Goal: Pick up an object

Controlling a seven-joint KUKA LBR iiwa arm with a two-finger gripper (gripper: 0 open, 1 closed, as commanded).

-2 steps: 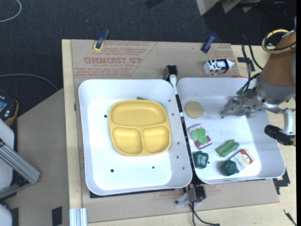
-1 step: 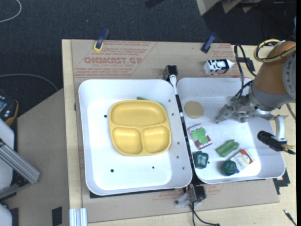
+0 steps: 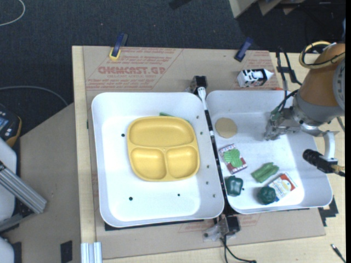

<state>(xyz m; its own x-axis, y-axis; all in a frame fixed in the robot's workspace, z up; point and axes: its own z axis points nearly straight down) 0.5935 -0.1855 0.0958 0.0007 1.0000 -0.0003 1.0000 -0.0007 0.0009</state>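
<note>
My gripper (image 3: pixel 276 128) hangs over the upper right part of the right bin (image 3: pixel 307 147), above bare white floor. A tan round disc (image 3: pixel 226 127) lies to its left. Further toward the front of the bin are a card with a green piece on it (image 3: pixel 232 158), a light green oblong piece (image 3: pixel 265 172), a dark green block (image 3: pixel 235 186), a dark green round lump (image 3: pixel 267 195) and a white and red packet (image 3: pixel 283 184). None of these touches the gripper.
The left bin (image 3: pixel 109 163) holds a yellow divided plate (image 3: pixel 163 147) with a green scrap (image 3: pixel 166 114) peeking out behind it. A black and white object (image 3: pixel 255 76) sits on the bench beyond the right bin. Blue clamps (image 3: pixel 118 45) hold the bench's far edge.
</note>
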